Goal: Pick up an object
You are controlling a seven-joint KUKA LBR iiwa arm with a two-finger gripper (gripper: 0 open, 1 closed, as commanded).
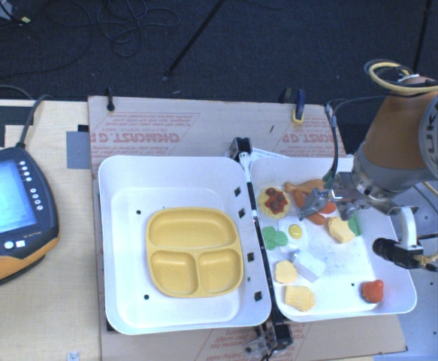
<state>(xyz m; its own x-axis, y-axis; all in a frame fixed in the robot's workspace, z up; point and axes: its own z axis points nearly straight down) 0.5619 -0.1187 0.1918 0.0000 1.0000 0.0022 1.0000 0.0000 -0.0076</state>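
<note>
Cardboard-covered bench (166,126) carries two white bins side by side. Filling the left bin (121,201) is a yellow three-compartment plate (194,250). At the right of the frame the right bin (399,299) holds small toy foods: a waffle-like yellow piece (300,298), a red piece (373,290) at lower right, a yellow block (340,230), green slices (274,238) and a round item with red topping (275,201). The gripper (318,201) sits low over the upper middle of the right bin beside orange pieces (303,193); whether it is spread or closed cannot be told.
</note>
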